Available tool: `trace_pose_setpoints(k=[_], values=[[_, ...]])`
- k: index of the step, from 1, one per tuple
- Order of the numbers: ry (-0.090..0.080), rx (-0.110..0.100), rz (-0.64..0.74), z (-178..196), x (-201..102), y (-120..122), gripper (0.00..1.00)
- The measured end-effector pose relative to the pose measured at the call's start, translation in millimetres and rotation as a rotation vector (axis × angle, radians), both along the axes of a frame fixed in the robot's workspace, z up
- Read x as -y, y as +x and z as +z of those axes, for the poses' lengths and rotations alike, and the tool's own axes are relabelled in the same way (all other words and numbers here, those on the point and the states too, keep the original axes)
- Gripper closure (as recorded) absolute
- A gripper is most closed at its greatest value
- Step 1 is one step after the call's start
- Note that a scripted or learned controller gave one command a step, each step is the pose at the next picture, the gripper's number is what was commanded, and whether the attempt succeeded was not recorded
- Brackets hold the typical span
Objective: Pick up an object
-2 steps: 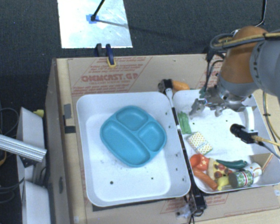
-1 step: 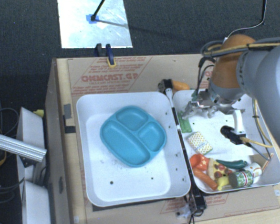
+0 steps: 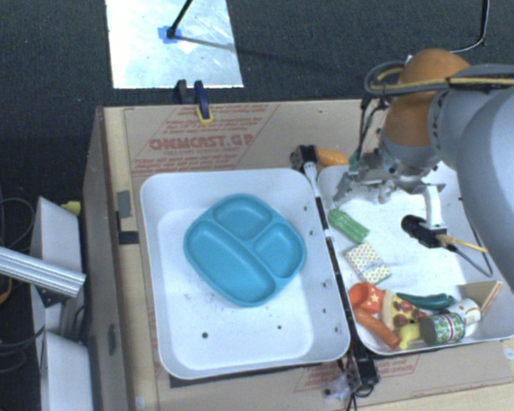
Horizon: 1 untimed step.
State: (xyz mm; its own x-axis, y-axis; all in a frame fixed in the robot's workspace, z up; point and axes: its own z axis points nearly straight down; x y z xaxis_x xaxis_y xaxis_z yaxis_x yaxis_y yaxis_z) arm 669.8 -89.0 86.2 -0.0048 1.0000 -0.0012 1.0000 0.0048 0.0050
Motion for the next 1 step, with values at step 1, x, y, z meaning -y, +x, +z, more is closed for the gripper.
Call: trace_pose_setpoints(k=[1], values=[[0.000,-0.001,0.000,-0.7,-2.7,-0.4,0.00]])
